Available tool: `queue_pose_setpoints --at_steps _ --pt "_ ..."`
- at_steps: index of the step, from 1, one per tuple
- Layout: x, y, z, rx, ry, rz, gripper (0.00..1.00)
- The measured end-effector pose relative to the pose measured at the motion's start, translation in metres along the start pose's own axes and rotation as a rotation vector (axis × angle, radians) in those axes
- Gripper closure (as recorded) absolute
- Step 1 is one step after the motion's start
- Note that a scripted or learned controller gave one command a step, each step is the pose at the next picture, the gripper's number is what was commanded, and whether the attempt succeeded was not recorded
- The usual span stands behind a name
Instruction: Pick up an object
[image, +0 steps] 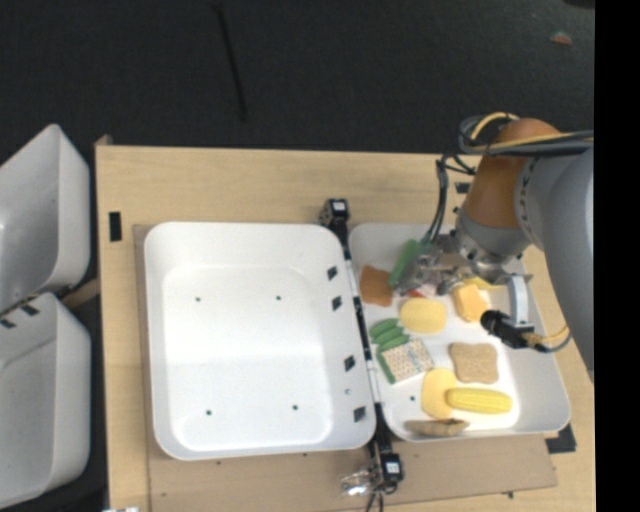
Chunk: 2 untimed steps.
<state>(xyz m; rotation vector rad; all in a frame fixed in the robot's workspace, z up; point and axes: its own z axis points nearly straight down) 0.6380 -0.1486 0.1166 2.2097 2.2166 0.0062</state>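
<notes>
Two white bins sit on a wooden bench. Whether anything is held by the gripper (432, 272) cannot be told; it is set low in the right bin (545, 395), above the yellow lump (424, 316). A miss is risked, since the green piece (405, 262), orange piece (376, 285) and cheese (470, 300) crowd it. Toast (474, 364) and corn (478, 401) lie below the lump.

The arm (510, 200) hides the right bin's (545, 405) far corner.
</notes>
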Motion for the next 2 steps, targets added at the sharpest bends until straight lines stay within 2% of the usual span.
queue_pose_setpoints --at_steps 1,2 --pt "0.037 -0.002 -0.072 0.004 0.006 -0.002 1.00" --pt "0.108 -0.031 -0.105 0.009 0.008 -0.005 1.00"
